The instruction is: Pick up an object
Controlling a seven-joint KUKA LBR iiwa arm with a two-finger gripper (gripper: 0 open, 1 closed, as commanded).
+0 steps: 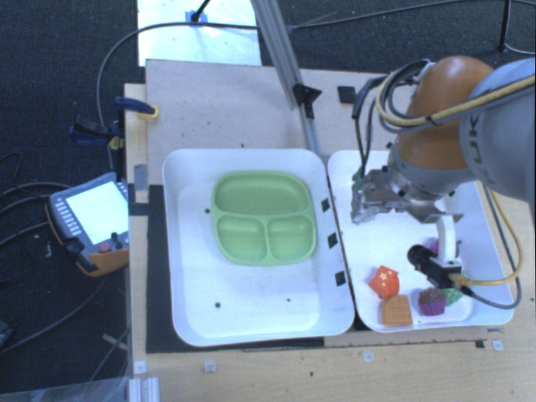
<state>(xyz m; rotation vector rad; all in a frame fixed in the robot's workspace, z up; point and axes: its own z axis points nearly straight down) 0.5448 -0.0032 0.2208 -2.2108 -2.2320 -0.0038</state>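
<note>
Your table [226,107] carries two white bins side by side, and each has its own job here. The left bin [193,300] holds a green divided plate [265,218] sitting flat near its centre, likely a drop-off spot, so nothing there is what you want to pick. The right bin [486,224] holds the candidates, all gathered toward its 6 o'clock corner: an orange-red block with a pale mark [384,281], a tan orange piece [397,311] just below it, and a purple piece [432,301] with a bit of green beside it. They sit close together, some perhaps touching, which would make a clean single pick harder.

The arm reaches in from 3 o'clock, and your hand [368,201] hangs over the bin's 10 o'clock region, near the wall shared with the left bin, well apart from the cluster. Whether it is apart or together I cannot tell; the wrist body hides that. Nothing is visibly held. I judge the pick not yet made: you would need to travel toward 5 o'clock before descending.
</note>
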